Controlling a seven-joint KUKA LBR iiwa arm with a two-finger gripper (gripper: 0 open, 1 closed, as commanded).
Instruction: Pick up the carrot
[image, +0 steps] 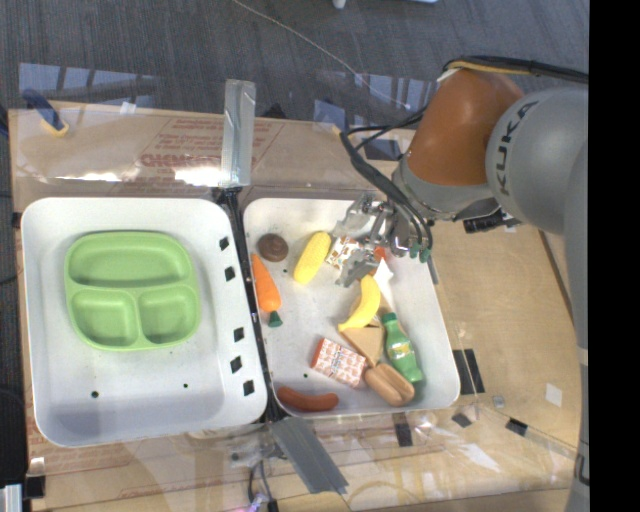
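Note:
The carrot (266, 289) is orange with a green stub at its lower end and lies along the left wall of the right bin (432, 320). My gripper (352, 250) hangs over the upper middle of that bin, to the right of the carrot and apart from it. It sits just right of a yellow corn cob (311, 257) and above a banana (363, 304). Nothing is visibly held between the fingers.
In the right bin also lie a brown round piece (272, 246), a green bottle (401, 350), a red-white packet (339, 362), a hot dog bun (389, 384) and a sausage (306, 400). The left bin (50, 390) holds a green divided tray (133, 288).

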